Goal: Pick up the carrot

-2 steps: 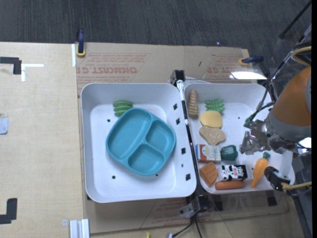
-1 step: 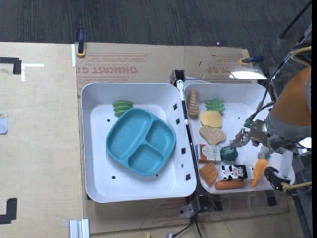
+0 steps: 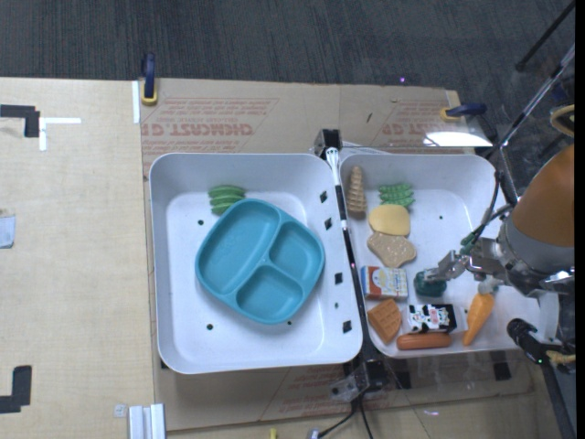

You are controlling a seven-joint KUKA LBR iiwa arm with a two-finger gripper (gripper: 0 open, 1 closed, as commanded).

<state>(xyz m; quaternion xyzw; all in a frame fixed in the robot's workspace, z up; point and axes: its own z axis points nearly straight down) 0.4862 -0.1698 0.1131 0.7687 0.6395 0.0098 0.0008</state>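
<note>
I have the gripper (image 3: 450, 265) low over the right bin (image 3: 457, 174), reaching in from the right edge. Its metal fingers point left toward a small dark green object (image 3: 430, 284), with nothing clamped between them; I cannot tell how wide they are spread. The carrot (image 3: 477, 315) lies just beside and below the claw, toward the bin's front right corner, a smooth orange cone with its narrow tip pointing down toward the front wall, and it is free of the fingers.

Left of the carrot I see a black-and-white carton (image 3: 431, 317) with a red sausage (image 3: 424, 341) along its lower edge, and a ridged orange waffle piece (image 3: 385, 318) next to those. Above them sit a small red-and-white box (image 3: 388, 283), a tan bread-shaped slice (image 3: 391, 249), a glossy yellow rounded piece (image 3: 390, 219), a leafy green item (image 3: 396, 193) and a pale ribbed cone (image 3: 355, 191) against the left wall.

The left bin (image 3: 174, 263) holds a matte blue three-compartment plate (image 3: 260, 260), tilted, with a green pod-like vegetable (image 3: 227, 196) touching its upper left rim. Both bins rest on brown cardboard (image 3: 210, 117) printed with red lettering.
</note>
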